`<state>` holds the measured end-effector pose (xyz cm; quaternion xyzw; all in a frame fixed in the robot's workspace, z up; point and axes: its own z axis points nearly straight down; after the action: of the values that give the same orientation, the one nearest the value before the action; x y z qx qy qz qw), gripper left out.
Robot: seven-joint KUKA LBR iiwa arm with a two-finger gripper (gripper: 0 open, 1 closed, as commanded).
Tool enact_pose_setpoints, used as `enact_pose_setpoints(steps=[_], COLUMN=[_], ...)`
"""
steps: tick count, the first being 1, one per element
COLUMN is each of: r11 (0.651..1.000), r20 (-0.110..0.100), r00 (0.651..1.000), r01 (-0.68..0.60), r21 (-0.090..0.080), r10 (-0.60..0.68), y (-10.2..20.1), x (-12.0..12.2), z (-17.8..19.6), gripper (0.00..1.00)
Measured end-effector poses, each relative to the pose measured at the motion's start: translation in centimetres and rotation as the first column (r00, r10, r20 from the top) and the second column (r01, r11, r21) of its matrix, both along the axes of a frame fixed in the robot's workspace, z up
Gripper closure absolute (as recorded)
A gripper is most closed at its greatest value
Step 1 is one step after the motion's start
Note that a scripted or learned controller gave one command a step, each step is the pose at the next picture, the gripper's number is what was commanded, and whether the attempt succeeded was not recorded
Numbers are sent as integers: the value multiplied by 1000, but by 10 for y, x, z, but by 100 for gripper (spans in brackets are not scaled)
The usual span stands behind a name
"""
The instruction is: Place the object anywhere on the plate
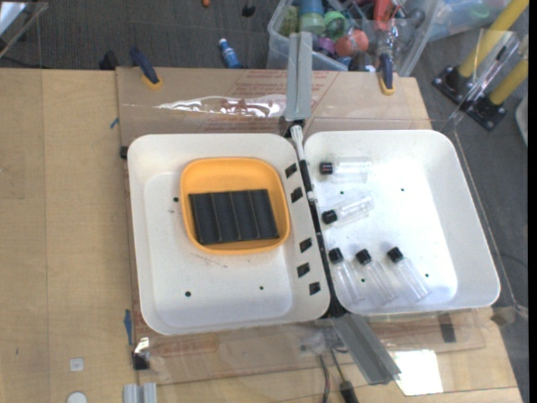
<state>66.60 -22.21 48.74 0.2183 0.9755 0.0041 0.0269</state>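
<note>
Five small clear vials (369, 263) with black caps lie in the right bin (436, 154), well apart from the orange plate (197, 175) in the left bin (159, 305). They look light, stiff, slippery and breakable; gripping across the body near the cap seems safest. I cannot tell the jaws' state.

Orange plate (236, 174) matt plastic; vials (369, 279) clear, glossy; bins (470, 250) smooth white plastic.

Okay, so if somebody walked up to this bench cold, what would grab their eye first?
Probably the orange plate in the left bin, with a dark ribbed object lying on it. Next, the five clear vials with black caps scattered in the right bin. Behind the bench, a clear tub of colourful toys stands out.
</note>
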Motion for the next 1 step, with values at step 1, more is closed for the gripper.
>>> enact_pose_setpoints(steps=[1], r11=[1000], r20=[11], r00=[1000], r01=[0], r21=[0], r10=[0], y=[0], x=[1], z=[12], gripper=[100])
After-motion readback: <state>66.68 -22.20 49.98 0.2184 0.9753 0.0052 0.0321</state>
